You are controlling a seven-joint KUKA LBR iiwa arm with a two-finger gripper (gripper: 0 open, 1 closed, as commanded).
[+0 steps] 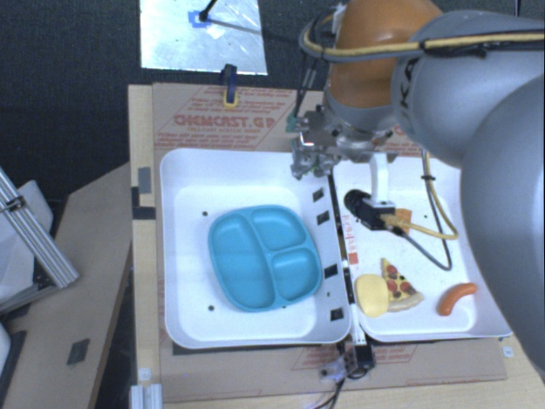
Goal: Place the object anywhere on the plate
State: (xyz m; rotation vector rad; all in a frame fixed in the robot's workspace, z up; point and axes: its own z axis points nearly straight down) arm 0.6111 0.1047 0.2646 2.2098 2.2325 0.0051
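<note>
The gripper [311,162] is seen at the bins' shared rim. A pizza slice [398,285] (beside a sausage [456,297]) is left in the right bin [443,186], apart from the blue plate [260,256].

Blue plate [262,256], white bins [183,228], yellow disc [371,294], perhaps orange sausage [456,297].

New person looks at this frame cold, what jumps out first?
The big grey arm with its orange band fills the upper right, and its tool hangs over the divider between the two white bins. Next is the bright blue plate with three compartments, alone in the left bin. In the right bin, near the front, lie a pizza slice, a pale yellow piece and an orange sausage.
</note>
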